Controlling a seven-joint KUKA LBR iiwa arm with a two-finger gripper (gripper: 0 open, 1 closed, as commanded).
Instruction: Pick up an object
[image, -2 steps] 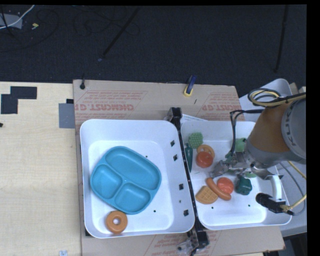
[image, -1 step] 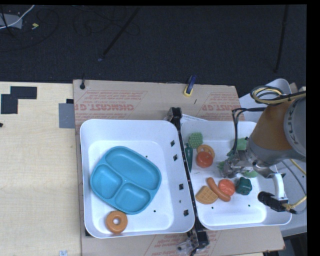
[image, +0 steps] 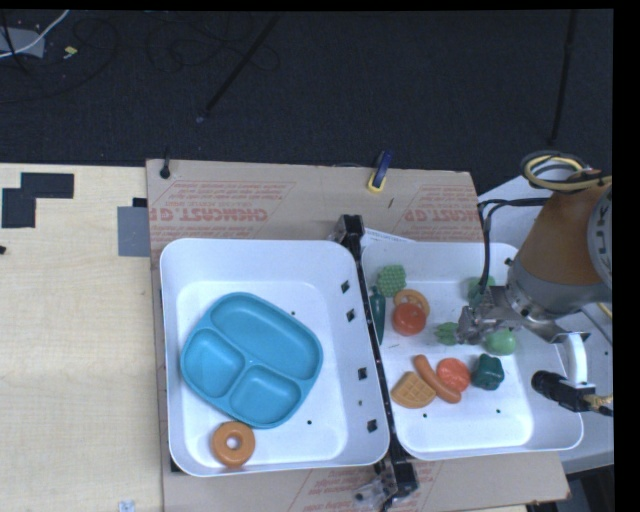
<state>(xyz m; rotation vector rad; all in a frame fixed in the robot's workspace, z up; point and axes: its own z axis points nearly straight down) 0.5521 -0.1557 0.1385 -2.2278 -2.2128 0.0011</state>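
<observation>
Target toy: a pale green round toy (image: 500, 342) lay in the right bin (image: 520, 430), near its right side.
Which way: it sat just right of and a bit nearer than the gripper (image: 478, 322), about touching it.
Look: small, smooth and ball-like, with no long side.
Gripper: it was low among the toys; I could not tell its state.
Neighbours: a dark green toy (image: 488, 372) and an orange ball (image: 453, 374) lay close.
Left bin: a blue plate (image: 252, 358) and a doughnut (image: 233, 443).
</observation>
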